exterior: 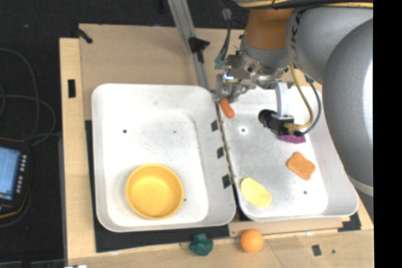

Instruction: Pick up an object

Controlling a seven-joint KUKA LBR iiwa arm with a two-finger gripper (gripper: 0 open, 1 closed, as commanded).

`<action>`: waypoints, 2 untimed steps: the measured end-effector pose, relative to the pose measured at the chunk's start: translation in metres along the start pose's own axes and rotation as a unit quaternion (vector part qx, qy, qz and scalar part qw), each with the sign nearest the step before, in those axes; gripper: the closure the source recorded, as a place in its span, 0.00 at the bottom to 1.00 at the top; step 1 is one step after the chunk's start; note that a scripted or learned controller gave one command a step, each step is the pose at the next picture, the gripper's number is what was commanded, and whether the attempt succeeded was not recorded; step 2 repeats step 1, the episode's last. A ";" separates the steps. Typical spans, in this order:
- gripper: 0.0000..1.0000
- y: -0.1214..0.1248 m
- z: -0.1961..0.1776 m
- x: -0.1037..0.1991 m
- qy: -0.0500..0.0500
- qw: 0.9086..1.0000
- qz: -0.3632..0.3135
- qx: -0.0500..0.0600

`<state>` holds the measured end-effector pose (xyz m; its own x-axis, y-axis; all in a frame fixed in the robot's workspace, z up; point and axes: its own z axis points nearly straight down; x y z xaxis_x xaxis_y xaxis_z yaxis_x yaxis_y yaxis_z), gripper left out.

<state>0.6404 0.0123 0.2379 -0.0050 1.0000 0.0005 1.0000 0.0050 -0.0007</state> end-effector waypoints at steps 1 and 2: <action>1.00 0.011 0.003 0.062 0.000 1.000 -0.001 -0.001; 1.00 0.011 0.003 0.062 0.000 1.000 -0.001 -0.001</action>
